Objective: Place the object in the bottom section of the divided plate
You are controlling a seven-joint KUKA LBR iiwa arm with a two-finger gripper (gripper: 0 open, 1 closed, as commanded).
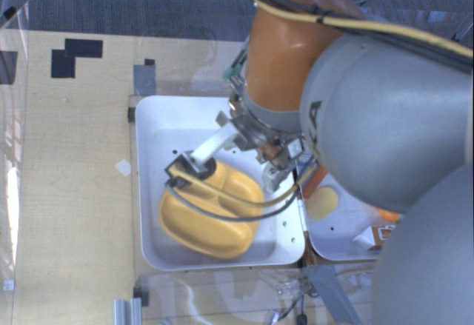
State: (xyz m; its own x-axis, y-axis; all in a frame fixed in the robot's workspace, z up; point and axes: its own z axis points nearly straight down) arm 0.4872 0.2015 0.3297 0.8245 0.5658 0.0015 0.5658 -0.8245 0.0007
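Gripper [272,169] hangs above the right edge of the left white bin [148,168]; whether it is wide or narrow cannot be told. Yellow divided plastic plate [211,231] lies along that bin's lower edge, with bare floor toward the bin's upper left.

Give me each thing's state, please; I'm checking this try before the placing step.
yellow divided plate: lies in the left bin, partly under the arm.
pale round piece: lies flat in the right bin, off the plate.
orange piece: in the right bin, mostly hidden by the arm.
gripper: low by the plate's right edge; load unclear.
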